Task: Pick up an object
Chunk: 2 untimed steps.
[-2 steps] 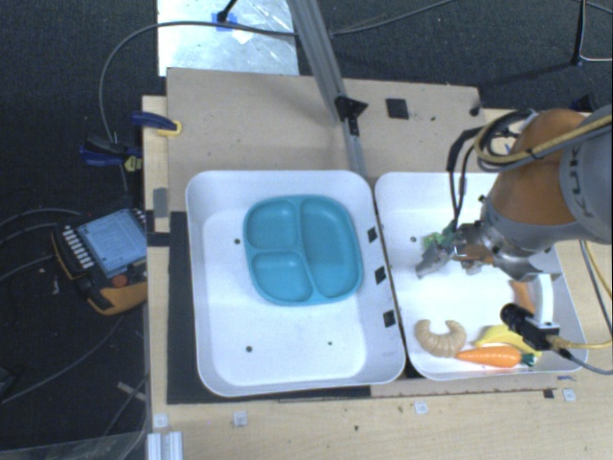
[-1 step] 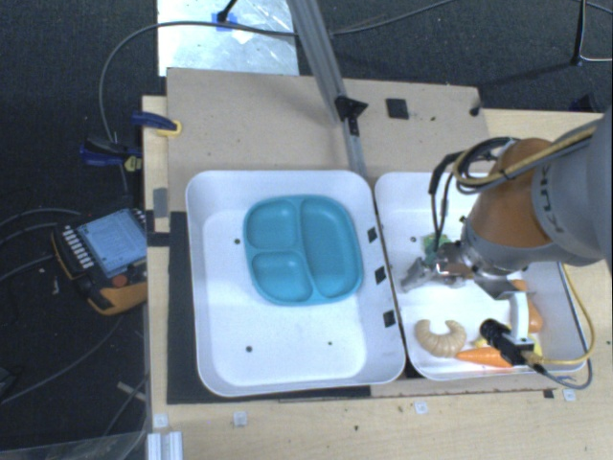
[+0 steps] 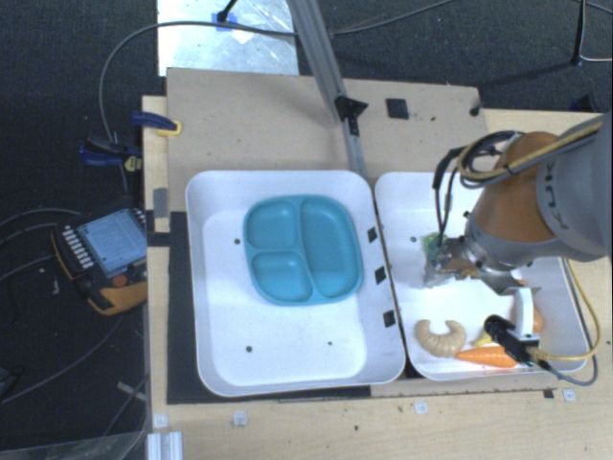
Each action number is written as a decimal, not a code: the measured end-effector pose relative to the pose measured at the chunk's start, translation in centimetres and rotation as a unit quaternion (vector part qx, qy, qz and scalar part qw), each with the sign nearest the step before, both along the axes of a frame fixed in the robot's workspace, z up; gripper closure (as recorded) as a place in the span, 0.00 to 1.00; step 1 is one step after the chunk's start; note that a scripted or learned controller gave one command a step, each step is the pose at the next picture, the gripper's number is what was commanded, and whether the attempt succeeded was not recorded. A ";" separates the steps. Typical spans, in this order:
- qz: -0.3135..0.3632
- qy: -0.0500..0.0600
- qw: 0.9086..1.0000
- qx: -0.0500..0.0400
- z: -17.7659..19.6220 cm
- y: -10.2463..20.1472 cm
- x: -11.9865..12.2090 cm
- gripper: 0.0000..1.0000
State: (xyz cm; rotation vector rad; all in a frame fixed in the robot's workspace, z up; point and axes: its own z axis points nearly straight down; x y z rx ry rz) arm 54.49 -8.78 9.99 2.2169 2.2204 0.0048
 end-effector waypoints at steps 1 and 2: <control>0.000 -0.001 1.000 0.000 5.4 -1.0 0.7 1.00; 0.002 -0.001 1.000 0.000 9.9 -0.5 1.0 1.00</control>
